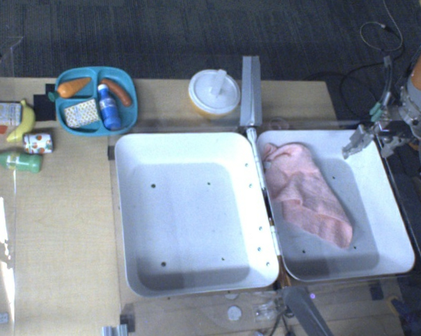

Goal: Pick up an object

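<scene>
So, far left on the bench (67, 226): banana (24, 120), small can (38, 143), green bottle (16, 162). Next, a blue tray (128, 108) holding a carrot (75, 87), blue bottle (109, 108) and hot dog (120, 93). White lid (214, 92) sits behind the bins. Left bin (191, 213) has nothing in it. Right bin (380, 219) holds a pink cloth (306, 194), lying along its left side. Gripper (359, 142) hangs over the right bin's upper right corner, apart from the cloth; can't tell how its fingers stand, nothing visible between them.

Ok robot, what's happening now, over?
Gripper at right bin's top right edge, nothing held. Pink cloth lies in that bin. Nothing in the way.
</scene>
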Available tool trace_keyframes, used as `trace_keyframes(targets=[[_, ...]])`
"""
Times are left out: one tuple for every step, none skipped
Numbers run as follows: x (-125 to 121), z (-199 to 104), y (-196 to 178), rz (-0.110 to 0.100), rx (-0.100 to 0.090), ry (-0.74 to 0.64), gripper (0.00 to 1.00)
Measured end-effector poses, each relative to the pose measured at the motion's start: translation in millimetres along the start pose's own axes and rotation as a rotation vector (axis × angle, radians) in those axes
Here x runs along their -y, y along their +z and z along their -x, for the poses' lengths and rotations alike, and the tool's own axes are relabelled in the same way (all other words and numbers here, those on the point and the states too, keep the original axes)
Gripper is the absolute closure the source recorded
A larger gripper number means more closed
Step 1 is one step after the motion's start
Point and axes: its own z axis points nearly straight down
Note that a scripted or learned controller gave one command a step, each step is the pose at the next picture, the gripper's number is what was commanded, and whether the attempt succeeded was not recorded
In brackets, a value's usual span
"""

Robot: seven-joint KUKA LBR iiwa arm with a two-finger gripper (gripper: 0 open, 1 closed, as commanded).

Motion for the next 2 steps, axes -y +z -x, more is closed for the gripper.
trace_keyframes(targets=[[17,-8,3,0.001,0.0,-0.221,0.0],[-8,3,156,0.001,0.0,-0.318,0.0]])
